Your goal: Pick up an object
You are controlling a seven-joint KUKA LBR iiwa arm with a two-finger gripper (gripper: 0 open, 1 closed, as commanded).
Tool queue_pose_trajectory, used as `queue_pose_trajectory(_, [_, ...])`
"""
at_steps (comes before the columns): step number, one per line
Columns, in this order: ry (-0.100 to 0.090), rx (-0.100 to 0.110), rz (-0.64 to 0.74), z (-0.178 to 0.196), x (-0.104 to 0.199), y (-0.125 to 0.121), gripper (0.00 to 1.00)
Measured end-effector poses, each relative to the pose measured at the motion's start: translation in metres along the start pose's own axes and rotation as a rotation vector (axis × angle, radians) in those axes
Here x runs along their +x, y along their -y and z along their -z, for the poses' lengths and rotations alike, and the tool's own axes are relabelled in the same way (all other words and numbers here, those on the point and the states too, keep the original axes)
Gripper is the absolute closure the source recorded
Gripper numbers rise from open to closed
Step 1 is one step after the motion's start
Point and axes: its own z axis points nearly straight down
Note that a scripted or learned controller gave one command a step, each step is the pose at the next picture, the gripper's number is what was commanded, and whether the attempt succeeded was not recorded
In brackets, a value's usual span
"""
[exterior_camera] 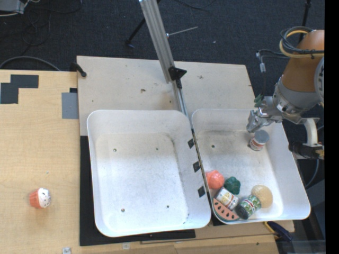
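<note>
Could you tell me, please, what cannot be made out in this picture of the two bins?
- Metal two-finger gripper, camera view: too small and blurred to tell open from shut.
- Small red-and-grey can: its top is covered by the gripper; contact unclear.
- Striped watermelon-slice toy: partly hidden under the jar-like toys in the right white bin.

Right bin's [296,194] far half lies open; toys [235,197] crowd its near corner.
</note>
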Motion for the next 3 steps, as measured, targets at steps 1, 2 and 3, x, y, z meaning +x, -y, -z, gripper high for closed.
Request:
queue_pose_trajectory(1, [0.001, -0.002, 0.001, 0.063, 0.001, 0.003, 1.00])
queue_pose_trajectory(2, [0.000, 0.002, 0.003, 0.072, 0.001, 0.003, 1.00])
queue_pose_trajectory(3, [-0.003, 0.006, 0.003, 0.077, 0.054, 0.015, 1.00])
